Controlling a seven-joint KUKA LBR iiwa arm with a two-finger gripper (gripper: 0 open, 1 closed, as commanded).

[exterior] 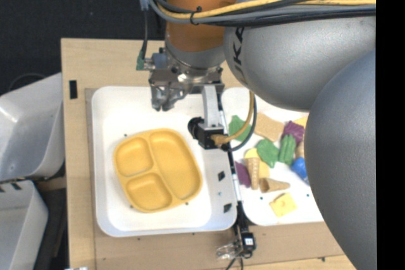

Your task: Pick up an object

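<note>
The yellow tray (157, 169) lies in the left white bin (101, 155) on my pale wooden bench (79, 60), dark room behind. My gripper (164, 100) hangs at its twelve o'clock; I cannot tell its state. Toy foods (276, 152) fill the right bin (297, 215) at three o'clock.

Looked like a robotics lab: industrial arm (297, 41) over a plywood surface (79, 155) with white bins (101, 199), dark backdrop.

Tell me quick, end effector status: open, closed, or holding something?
End effector: cannot be told from this view; it hangs over the left bin above the yellow divided tray, with nothing seen in it.
</note>
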